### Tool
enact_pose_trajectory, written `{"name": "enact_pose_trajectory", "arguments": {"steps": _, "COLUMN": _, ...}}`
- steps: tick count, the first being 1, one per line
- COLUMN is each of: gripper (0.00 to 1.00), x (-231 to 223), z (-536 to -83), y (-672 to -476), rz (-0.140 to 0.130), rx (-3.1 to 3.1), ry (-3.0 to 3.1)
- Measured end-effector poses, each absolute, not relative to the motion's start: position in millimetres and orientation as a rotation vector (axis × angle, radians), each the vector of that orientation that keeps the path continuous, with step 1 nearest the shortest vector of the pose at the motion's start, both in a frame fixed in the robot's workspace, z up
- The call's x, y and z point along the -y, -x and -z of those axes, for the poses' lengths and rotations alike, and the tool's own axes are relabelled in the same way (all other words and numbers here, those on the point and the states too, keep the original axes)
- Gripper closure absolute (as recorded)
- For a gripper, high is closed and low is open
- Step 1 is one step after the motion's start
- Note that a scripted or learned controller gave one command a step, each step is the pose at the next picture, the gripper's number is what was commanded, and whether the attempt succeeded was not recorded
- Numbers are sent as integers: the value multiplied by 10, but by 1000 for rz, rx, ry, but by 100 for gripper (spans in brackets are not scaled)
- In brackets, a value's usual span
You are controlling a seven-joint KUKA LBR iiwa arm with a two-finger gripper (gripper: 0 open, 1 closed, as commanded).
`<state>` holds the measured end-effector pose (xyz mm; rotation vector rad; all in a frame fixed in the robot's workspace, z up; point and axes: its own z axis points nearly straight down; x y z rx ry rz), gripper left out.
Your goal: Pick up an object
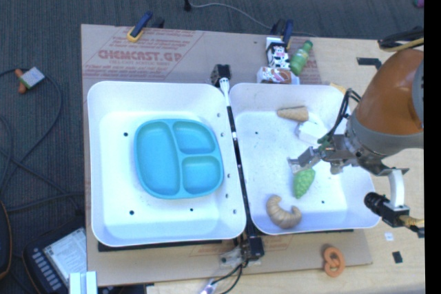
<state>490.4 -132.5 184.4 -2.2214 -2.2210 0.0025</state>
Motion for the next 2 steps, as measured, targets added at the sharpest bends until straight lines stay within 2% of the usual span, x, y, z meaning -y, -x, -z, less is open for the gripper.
{"name": "enact_pose_trajectory", "arguments": {"steps": 1, "gripper": 0, "x": 1037, "z": -880, "y": -5168, "rz": 7, "rx": 2226, "ry": 2225}}
{"name": "enact_pose_trajectory", "arguments": {"steps": 2, "gripper": 0, "x": 1308, "z": -872, "y": -5804, "rz": 6, "rx": 2227, "ry": 2225}}
